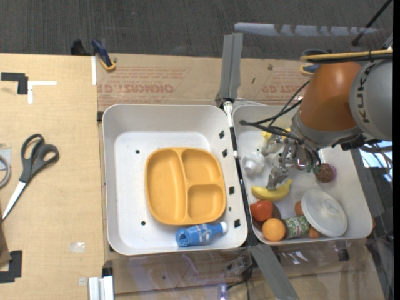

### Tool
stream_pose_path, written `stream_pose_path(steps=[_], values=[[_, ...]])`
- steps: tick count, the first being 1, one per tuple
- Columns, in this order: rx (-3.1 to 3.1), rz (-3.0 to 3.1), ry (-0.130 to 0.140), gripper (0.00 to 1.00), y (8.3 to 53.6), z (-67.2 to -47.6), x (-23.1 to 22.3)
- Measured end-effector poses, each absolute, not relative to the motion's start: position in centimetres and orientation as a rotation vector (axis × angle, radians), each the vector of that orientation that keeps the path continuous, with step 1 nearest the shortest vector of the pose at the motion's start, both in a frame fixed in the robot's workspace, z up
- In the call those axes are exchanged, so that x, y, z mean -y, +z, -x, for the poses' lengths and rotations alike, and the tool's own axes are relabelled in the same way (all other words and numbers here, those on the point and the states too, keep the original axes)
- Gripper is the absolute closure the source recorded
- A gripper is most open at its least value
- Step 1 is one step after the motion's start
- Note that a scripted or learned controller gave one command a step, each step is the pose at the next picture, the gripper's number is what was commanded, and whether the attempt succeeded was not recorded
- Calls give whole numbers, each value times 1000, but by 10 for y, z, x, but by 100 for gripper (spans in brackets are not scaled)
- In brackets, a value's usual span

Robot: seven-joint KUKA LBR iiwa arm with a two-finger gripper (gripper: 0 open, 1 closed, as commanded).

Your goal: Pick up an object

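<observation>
Gripper [279,175] down in right bin [361,227], fingers slightly parted just above the banana [272,192] — nothing visibly between them. Grasp not made yet; closing and lifting remain. Left bin [119,167] holds yellow tray [185,185], blue bottle [200,233].

A yellow banana [272,191] lies curved on the right bin's [357,229] floor.

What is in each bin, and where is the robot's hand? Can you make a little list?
left bin: yellow tray with three sections, blue bottle lying at the near edge
right bin: banana, tomato, orange, white lid, a dark reddish fruit
hand: in the right bin, just above the banana
scissors: on the bench, left of the bins
</observation>
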State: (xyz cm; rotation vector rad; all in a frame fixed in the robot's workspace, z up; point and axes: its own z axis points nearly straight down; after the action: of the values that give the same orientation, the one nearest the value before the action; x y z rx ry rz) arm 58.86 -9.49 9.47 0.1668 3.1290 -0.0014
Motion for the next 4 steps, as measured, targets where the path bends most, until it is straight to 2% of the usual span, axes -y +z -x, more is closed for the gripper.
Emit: stream_pose_path(steps=[1,2,3,4], values=[[-3111,-390,-1,0,94,-560,114],[-3072,-617,-1,0,104,-610,167],[-3048,-723,-1,0,96,-634,178],[-2979,-990,-1,0,93,-627,154]])
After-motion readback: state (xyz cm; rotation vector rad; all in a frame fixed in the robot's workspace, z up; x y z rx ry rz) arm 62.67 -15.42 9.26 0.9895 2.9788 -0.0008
